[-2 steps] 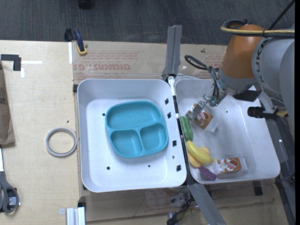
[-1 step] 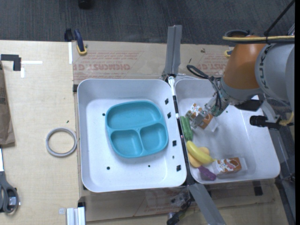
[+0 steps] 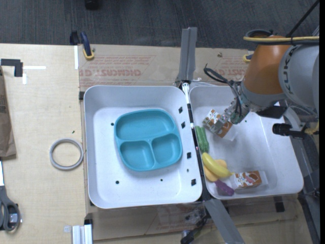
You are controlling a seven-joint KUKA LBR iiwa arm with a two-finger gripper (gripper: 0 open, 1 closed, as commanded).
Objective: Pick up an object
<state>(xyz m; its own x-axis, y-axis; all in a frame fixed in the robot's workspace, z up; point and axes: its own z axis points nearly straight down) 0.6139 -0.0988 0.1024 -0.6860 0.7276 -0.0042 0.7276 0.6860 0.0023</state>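
Bins sit side by side on the surface (image 3: 40, 95). Left bin (image 3: 96, 177) holds a blue divided tray (image 3: 148, 139). Right bin (image 3: 284, 182) holds a green vegetable (image 3: 202, 139), banana (image 3: 217, 166), purple piece (image 3: 224, 188), orange packet (image 3: 248, 179) and a snack pouch (image 3: 217, 123), upper centre, long axis slanting down-right, claw (image 3: 235, 117) touching it; grip cannot be told.

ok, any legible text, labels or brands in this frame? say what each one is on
"KUKA", partly cut off, running vertically on the grey arm.
Red mirrored print on the cardboard strip behind the left bin: too blurred to read.
Printed packet by the claw: unreadable.
Orange-and-white packet at the right bin's front: too small.
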